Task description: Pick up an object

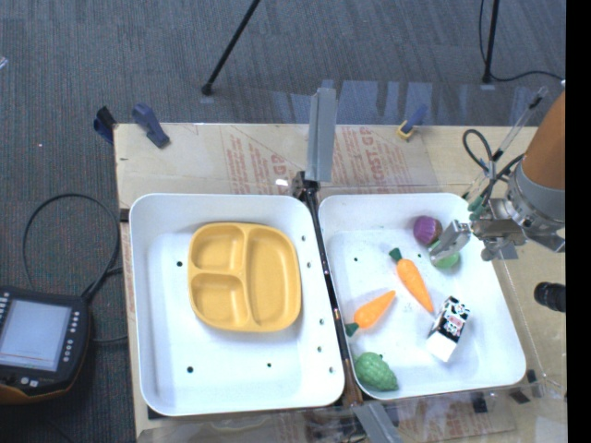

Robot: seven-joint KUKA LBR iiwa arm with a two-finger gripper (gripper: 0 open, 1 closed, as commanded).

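Camera view: gripper [459, 240] hovered at right bin's [503, 340] 1 o'clock, over green ball [448, 260] beside purple ball [426, 230]; finger state could not be told. 2 carrots [415, 284] [373, 310], carton [449, 328] mid-bin. Yellow tray [246, 276] in left bin [157, 340].

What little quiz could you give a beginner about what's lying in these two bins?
1. True or false: the yellow plate lies in the same bin as the carrots.
2. How many carrots are there?
3. Which thing lies nearest the end effector? A) milk carton B) purple ball C) green leafy vegetable

Key: 1. False, it is in the left bin. 2. Two. 3. B.
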